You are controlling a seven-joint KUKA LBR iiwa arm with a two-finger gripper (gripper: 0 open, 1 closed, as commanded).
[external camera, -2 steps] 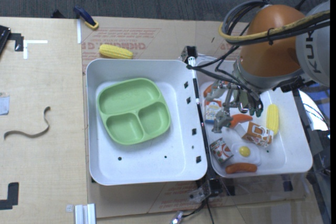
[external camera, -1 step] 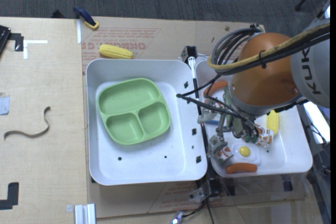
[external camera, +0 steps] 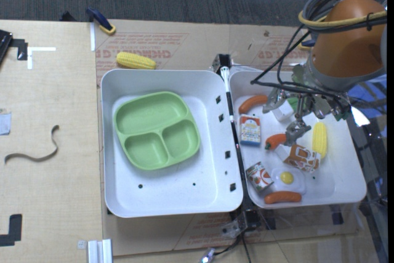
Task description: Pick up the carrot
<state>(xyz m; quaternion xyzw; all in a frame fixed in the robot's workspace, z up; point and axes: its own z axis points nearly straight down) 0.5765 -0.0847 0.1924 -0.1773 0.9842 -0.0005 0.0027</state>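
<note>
1. The bench (external camera: 49,71) spreads under everything; its left part is pale wood, and brown cardboard lies beneath the two bins.
2. The left bin (external camera: 166,197) is a shallow white tray; a green divided plate (external camera: 157,129) lies in it, toward its far left.
3. The right bin (external camera: 345,185) touches the left bin along their shared edge; it holds a cluster of toy foods.
4. The arm (external camera: 348,37) reaches in from the right, its orange band above the far right part of the right bin.
5. The gripper (external camera: 297,131) hangs over the middle of the right bin, just beside the carrot; whether its fingers are spread or closed cannot be told, and nothing is seen between them.
6. A yellow corn cob (external camera: 320,138) lies to the right of the gripper; a second corn cob (external camera: 135,60) lies on the cardboard beyond the left bin.
7. A sausage (external camera: 252,103) lies at the far side of the right bin; another sausage (external camera: 283,197) lies at its near side.
8. A small carton (external camera: 250,130) lies left of the carrot; a brown and white carton (external camera: 301,159) lies just near of it.
9. The carrot (external camera: 275,141) lies in the middle of the right bin, between the two cartons.
10. A fried egg (external camera: 286,178) rests near the near sausage; a small red and white pack (external camera: 260,177) sits to its left.
</note>
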